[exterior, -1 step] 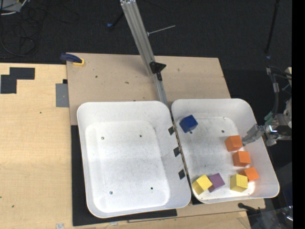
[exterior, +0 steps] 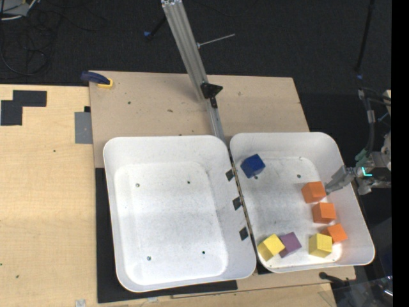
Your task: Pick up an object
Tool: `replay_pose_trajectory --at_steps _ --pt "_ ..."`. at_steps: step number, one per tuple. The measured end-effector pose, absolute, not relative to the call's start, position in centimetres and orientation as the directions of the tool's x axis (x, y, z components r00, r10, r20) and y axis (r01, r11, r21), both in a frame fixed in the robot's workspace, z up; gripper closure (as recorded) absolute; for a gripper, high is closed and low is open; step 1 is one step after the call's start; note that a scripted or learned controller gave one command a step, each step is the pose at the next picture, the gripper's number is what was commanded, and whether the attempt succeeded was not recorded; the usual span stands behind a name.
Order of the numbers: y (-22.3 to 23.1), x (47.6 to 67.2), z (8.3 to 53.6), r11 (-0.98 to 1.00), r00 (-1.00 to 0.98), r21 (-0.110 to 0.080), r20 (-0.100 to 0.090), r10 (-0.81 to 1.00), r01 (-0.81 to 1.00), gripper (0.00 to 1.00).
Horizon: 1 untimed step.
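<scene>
The right white bin (exterior: 281, 138) holds several small cubes. A blue cube (exterior: 252, 165) lies near its back left corner. Three orange cubes run down the right side: one (exterior: 313, 192) highest, one (exterior: 324, 212) in the middle, one (exterior: 337, 233) lowest. A yellow cube (exterior: 320, 245) sits beside the lowest orange one. Another yellow cube (exterior: 271, 245) and a purple cube (exterior: 290, 242) touch near the front wall. My gripper (exterior: 339, 180) reaches in over the bin's right rim, its tip just right of the top orange cube and apparently not holding it.
The left white bin (exterior: 112, 149) stands beside the right one, with black clips (exterior: 236, 202) along the seam between them. A slanted aluminium bar (exterior: 185, 37) rises behind the bins. A blue and yellow clamp (exterior: 97, 78) lies at the board's back left corner.
</scene>
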<state>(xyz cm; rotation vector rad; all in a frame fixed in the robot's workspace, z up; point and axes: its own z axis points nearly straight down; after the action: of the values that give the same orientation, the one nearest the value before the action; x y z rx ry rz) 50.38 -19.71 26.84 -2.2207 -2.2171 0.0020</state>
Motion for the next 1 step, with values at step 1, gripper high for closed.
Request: replay_pose_trajectory --at_steps 1 --pt "-19.93 50.08 20.43 0.0 0.0 -0.009 0.003 1.0 1.0 0.0"
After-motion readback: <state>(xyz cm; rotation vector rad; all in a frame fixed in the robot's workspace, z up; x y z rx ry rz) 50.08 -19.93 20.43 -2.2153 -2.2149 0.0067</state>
